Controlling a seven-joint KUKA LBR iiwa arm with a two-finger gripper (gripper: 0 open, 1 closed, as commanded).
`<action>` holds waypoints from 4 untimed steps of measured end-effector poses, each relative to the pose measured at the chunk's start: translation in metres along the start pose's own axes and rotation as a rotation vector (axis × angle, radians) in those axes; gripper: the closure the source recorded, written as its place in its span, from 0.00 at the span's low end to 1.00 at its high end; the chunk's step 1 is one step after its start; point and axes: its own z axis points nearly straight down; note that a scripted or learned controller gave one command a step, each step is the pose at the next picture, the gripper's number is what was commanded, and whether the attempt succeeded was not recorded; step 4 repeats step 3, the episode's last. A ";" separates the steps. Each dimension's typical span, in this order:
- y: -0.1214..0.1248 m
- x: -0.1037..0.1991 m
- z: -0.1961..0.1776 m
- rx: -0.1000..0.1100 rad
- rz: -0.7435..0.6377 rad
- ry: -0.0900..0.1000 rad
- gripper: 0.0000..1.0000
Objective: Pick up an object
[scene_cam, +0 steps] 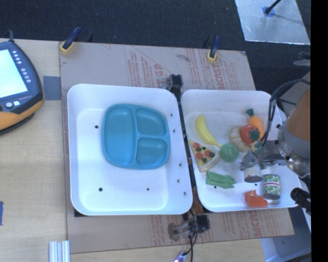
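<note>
The gripper [253,165] hangs low in the right bin [208,98], among the toys — beside the can [271,185] and green ball [228,152], likely picking a target; whether it is clenched I cannot tell; the left bin [85,146] holds a blue tray [135,136].

bright, even overhead light washes the two shallow white plastic bins [76,146] nearly featureless, with soft, faint shadows. the lit screen of the orange-edged handheld tablet [8,86] glares white. overall focus is slightly soft.
</note>
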 end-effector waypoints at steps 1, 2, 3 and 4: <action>0.001 0.042 -0.054 -0.003 0.004 0.001 1.00; 0.039 0.053 -0.066 -0.002 0.005 0.001 1.00; 0.027 0.042 -0.080 -0.004 0.005 -0.001 1.00; 0.027 0.042 -0.080 -0.004 0.005 -0.001 1.00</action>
